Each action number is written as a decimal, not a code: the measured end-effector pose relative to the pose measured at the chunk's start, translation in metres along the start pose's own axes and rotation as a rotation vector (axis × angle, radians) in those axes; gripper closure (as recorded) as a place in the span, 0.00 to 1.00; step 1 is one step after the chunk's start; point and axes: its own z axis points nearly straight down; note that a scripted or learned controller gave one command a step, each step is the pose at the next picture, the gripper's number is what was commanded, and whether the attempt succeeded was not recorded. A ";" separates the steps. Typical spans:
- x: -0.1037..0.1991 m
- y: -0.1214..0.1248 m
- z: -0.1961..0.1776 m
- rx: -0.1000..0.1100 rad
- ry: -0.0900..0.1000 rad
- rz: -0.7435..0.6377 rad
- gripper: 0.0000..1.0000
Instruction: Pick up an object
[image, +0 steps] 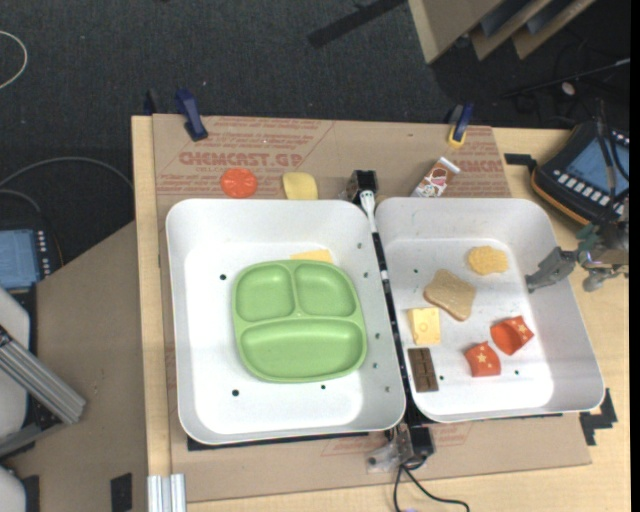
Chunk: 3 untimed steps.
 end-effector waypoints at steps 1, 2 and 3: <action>0.070 -0.021 0.101 0.013 0.008 -0.005 0.00; 0.077 -0.040 0.155 0.001 0.001 0.000 0.00; 0.075 -0.038 0.143 -0.006 -0.004 0.002 1.00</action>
